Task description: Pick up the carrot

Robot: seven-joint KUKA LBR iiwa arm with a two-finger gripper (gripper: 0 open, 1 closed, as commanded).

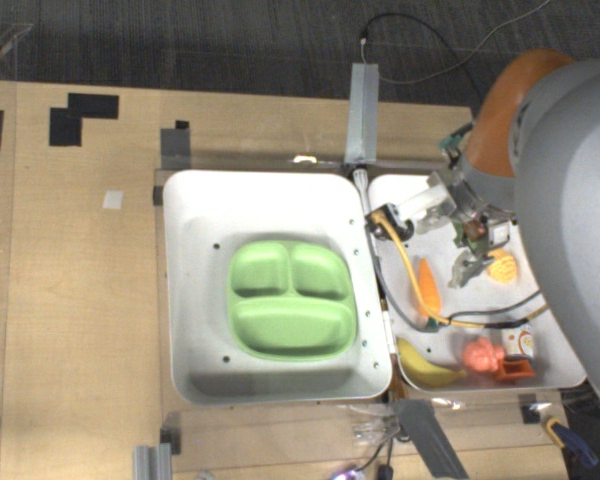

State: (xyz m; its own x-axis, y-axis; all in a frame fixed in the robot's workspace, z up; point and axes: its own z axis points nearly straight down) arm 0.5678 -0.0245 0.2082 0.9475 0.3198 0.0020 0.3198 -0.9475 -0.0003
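Yellow banana (427, 365) lies at the near edge of the right bin (565, 373), with a pink toy (479, 354) and a small orange-and-white item (518, 356) just beside it. Left bin (185, 268) holds a green divided plate (291, 299).

Carrot (426, 286) sits a little farther in, on the right bin's floor toward its left side, lying nearly lengthwise front to back. A yellow cable (408, 273) runs close along its left flank and curls past its near end.

Beyond and to the right, gripper (472, 253) hangs above the bin floor, beside a yellow ruffled piece (501, 266), apart from the carrot. Jaws: cannot tell whether open or closed; nothing seen between them.

Handling, as judged: carrot looks like a light, stiff plastic toy, smooth and likely slippery, tapering. Best hold is across its thicker middle, jaws spanning the short axis. Risk: snagging the cable on the left side.
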